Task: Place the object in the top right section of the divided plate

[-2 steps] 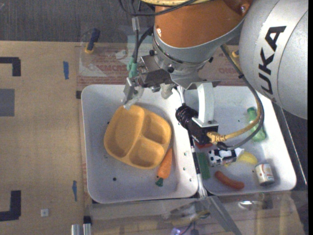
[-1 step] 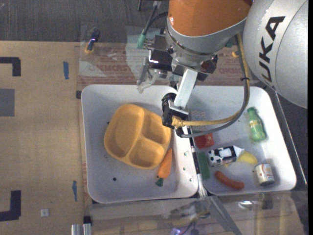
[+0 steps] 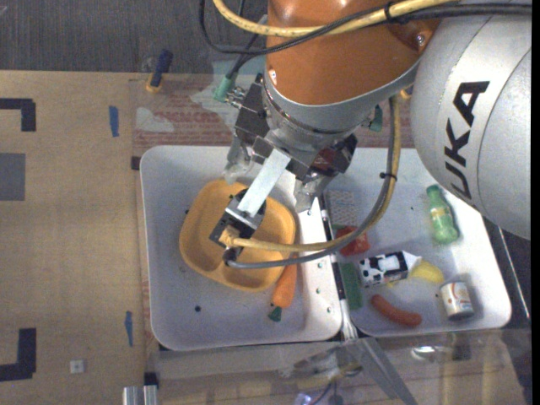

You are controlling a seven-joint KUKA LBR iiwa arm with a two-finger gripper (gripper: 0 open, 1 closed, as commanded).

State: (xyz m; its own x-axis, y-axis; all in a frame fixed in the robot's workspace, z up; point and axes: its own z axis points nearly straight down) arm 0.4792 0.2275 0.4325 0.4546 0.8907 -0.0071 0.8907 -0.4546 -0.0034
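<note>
The grey gripper (image 3: 308, 191), jaw state impossible to tell, hangs with a yellow divided plastic plate (image 3: 194, 236) just left and 1 orange carrot (image 3: 285, 287) below.

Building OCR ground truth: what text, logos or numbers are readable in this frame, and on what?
"UKA": large dark letters on the grey arm, the start of the word is out of sight.
Can: label too small to read.
Green bottle: label blurred.
Cow-patterned carton: no legible text.
</note>
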